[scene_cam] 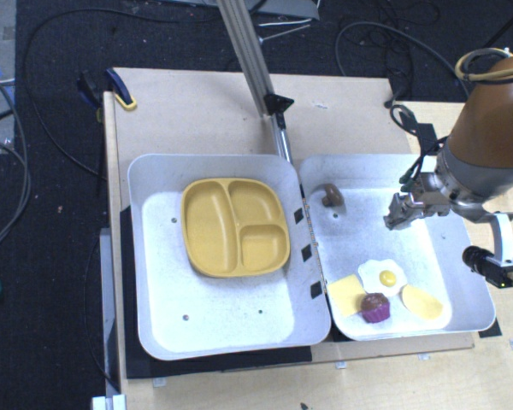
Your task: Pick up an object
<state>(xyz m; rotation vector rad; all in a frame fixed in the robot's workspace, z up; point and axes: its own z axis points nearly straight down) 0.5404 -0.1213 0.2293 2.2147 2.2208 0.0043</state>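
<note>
Hovering gripper (finger state unclear), fried egg below it, well apart

Left bin: mostly taken up by a yellow divided tray; bare floor is left along its near and left sides
Right bin: near corner crowded by fried egg, purple piece and two yellow pieces; brown object beside the far-left wall; middle floor open
Overhead: gripper over the right bin's middle

Bench: light wooden top. Two shallow white bins rest on it side by side, left bin and right bin. A blue-and-yellow clamp grips its far left corner.
</note>
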